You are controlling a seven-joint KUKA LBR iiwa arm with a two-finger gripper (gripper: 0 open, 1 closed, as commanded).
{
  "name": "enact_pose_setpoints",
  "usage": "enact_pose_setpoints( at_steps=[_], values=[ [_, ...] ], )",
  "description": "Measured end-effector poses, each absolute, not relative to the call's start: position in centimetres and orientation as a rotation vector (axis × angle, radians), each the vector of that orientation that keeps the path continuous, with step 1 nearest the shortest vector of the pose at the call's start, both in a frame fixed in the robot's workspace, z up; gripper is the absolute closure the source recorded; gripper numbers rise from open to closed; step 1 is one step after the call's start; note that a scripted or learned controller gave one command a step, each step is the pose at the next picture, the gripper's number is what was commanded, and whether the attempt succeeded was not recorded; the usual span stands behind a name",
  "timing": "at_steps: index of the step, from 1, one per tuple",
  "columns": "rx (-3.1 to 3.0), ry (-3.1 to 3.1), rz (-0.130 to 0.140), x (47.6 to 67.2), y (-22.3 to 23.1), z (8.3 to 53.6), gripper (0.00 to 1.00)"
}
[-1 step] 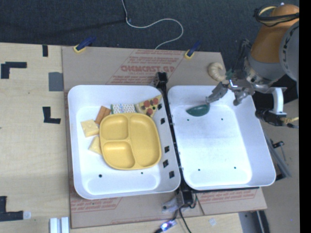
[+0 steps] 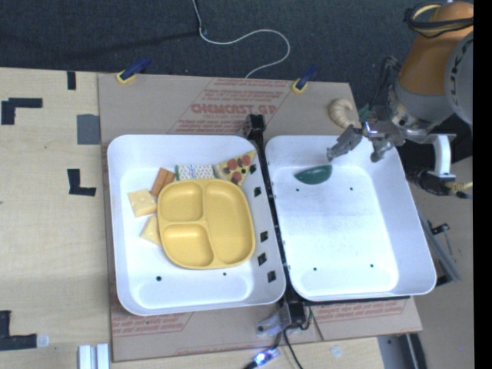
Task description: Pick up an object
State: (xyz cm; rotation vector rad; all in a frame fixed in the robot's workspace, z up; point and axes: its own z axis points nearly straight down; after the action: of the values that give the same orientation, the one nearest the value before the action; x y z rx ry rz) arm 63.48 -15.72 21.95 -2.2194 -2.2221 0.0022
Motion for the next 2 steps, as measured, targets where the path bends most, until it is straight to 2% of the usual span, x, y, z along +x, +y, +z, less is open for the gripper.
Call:
enact_pose_setpoints(
  at_steps=[2],
  values=[
    [-2.215,-2.222,0.008,64.5,-16.2,9.8,0.0]
  ],
)
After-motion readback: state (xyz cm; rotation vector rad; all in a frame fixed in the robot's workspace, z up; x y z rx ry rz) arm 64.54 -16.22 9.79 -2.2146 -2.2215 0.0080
